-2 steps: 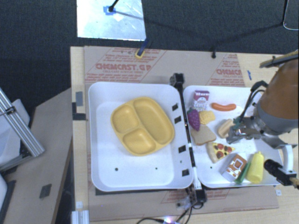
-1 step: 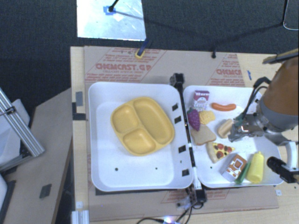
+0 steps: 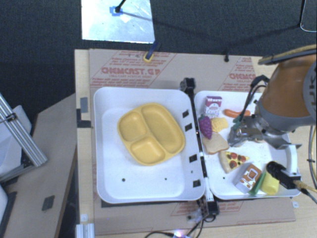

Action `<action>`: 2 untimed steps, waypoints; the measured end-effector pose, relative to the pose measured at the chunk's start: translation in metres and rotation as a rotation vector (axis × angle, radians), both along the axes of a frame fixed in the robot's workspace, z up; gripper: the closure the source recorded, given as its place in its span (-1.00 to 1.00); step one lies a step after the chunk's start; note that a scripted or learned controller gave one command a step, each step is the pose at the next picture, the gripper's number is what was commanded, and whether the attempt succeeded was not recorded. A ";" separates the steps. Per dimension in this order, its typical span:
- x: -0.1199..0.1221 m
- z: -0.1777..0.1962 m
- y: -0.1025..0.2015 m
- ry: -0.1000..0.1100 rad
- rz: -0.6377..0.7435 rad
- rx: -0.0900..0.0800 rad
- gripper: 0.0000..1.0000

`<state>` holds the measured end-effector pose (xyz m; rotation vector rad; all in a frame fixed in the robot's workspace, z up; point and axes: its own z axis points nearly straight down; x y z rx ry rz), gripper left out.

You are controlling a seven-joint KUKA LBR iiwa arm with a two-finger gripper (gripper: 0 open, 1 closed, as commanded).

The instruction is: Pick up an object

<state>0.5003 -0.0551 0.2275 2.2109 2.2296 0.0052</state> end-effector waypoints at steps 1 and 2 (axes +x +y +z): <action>-0.003 0.001 0.031 0.002 -0.001 0.000 1.00; 0.000 0.005 0.030 0.002 -0.003 -0.001 1.00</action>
